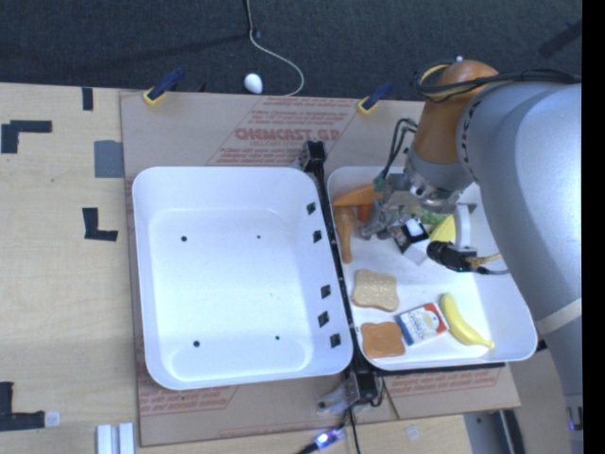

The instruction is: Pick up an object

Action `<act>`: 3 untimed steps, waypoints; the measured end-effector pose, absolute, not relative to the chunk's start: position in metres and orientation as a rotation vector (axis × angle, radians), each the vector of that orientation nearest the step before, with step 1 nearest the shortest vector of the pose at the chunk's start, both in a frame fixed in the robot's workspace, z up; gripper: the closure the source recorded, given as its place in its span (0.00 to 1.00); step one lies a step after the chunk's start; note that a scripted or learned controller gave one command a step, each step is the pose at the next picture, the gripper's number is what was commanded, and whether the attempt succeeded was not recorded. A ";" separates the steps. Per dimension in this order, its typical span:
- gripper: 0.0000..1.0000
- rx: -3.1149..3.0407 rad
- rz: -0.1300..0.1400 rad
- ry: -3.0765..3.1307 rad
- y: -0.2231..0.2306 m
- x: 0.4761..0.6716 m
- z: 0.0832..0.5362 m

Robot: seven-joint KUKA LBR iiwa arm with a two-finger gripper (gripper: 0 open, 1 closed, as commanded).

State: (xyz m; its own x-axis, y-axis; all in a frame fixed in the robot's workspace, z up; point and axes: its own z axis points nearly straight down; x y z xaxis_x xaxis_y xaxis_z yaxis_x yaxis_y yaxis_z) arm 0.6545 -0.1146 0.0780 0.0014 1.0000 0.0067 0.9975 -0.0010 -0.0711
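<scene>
Bench-top picking trial: a grey KUKA arm [529, 159] with an orange band reaches in from the right and bends down over the far end of the right-hand white bin [515, 296], while the larger-looking left bin [161, 282] sits just beside it across a dark central divider. Both bins rest on a cardboard sheet [274, 130] laid over the wooden bench.

Judging by the scene, the task is at its approach or grasp stage, with nothing lifted yet. The gripper [388, 218] hangs low among a cluster of items at the far left corner of the right bin, right next to an orange carrot-like piece [352, 197] and a second orange piece [344, 233] lying along the divider; a yellow-green item [444, 225] lies just to its right. Whether its fingers are spread or pressed together cannot be told from this angle, and nothing is visibly pinched between them, so no hold can be claimed.

Candidate objects at the near end lie apart from the gripper: a banana [463, 320] at the near right, a slice of pale bread [375, 291], a browner toast slice [382, 339] at the near left, and a small blue-and-white carton [422, 324] between toast and banana. What is left, on this evidence, is closing on one item and raising it clear of the bin.
</scene>
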 end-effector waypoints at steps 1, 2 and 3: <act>1.00 -2.182 0.070 -2.182 -0.115 0.655 0.078; 1.00 -2.180 0.068 -2.181 -0.116 0.655 0.078; 1.00 -2.187 0.074 -2.181 -0.113 0.654 0.078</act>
